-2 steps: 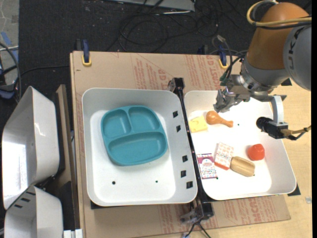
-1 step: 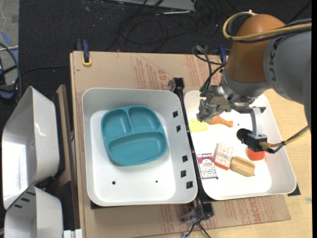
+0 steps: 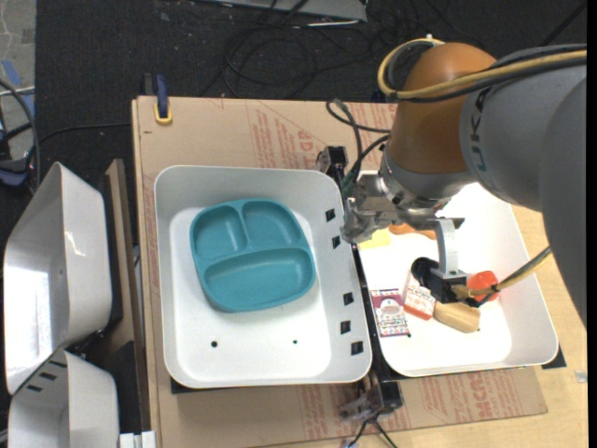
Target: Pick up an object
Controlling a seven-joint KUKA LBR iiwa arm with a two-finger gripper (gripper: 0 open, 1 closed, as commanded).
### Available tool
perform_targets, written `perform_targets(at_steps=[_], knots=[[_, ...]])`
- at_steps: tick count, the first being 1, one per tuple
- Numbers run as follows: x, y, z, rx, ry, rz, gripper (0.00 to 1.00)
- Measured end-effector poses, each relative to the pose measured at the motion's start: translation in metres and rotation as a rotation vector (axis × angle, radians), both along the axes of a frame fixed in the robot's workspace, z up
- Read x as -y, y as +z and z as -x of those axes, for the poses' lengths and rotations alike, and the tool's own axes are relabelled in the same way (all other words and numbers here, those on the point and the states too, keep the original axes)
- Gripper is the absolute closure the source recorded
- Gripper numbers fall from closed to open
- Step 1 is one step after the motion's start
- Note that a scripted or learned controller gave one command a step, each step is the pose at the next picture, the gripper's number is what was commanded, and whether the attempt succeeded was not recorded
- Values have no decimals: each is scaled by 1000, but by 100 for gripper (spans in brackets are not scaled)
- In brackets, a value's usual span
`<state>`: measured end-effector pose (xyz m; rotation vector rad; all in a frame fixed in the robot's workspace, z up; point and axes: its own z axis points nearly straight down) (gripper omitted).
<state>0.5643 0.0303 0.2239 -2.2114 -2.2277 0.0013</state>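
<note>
arm: grey with an orange band, comes in from the right of the frame and covers the upper part of the right bin [image 3: 522,343]
gripper [image 3: 361,220]: low over the upper left corner of the right bin, right by the divide between the two bins
gripper state: cannot tell how far open, the wrist blocks the view from above; nothing visibly held
yellow piece [image 3: 376,240]: flat on the right bin floor, just beside the gripper and partly tucked under it
pink-and-white packet [image 3: 389,312]: lower left of the right bin, close to the left wall, lying flat
red-and-white box [image 3: 420,301]: just right of the packet, touching or nearly touching it
tan block [image 3: 457,318]: right of the box, lower middle of the right bin, lying on its side
left bin [image 3: 177,343]: centre of the frame, side by side with the right bin
teal plate [image 3: 252,253]: three compartments, flat in the upper middle of the left bin, well apart from the gripper
bench [image 3: 242,124]: brown board under both bins
</note>
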Motion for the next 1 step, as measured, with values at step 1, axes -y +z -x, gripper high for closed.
perform_targets(at_steps=[1], knots=[[-51,-7,16,-1,0,0,100]])
